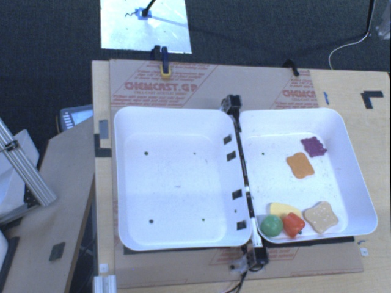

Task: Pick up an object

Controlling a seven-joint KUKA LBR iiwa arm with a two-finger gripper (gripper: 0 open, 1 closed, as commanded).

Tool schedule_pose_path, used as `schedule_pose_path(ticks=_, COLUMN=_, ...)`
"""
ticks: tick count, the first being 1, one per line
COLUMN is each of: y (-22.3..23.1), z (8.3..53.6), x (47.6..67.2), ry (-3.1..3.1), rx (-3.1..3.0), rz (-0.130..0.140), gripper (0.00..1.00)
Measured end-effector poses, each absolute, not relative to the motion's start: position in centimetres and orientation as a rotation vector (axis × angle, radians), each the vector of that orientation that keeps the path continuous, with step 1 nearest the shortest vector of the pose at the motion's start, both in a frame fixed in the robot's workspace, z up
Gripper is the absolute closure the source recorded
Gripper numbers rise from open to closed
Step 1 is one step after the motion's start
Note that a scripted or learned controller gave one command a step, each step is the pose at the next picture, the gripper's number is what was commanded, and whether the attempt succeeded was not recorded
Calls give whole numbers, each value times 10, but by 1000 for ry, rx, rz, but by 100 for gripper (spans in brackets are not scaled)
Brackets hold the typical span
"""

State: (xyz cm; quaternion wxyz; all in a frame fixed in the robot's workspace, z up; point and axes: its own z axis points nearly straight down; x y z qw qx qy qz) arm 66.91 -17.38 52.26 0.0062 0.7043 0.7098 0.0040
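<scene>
My jaws: state unreadable; right bin (351, 157) holds purple cluster (313, 145), orange slab (300, 165) long axis toward far rim, toast slice (321, 217), yellow wedge (284, 209), red pepper (294, 224), green ball (272, 226) along near wall.

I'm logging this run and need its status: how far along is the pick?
Nothing looks done yet. All the items lie in the right bin: purple piece, orange piece, yellow piece, green ball, red piece, toast slice. Nothing is being lifted, so the whole pick remains.

place: lab | evidence: clamped bench board (183, 84), paired white bins (122, 182), aluminium framing (24, 170)
</scene>
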Motion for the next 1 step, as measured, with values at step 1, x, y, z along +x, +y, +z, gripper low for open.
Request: schedule_pose_path(ticks=1, y=-208, z=413, x=668, ry=2224, rx=2226, rz=-7, gripper=100)
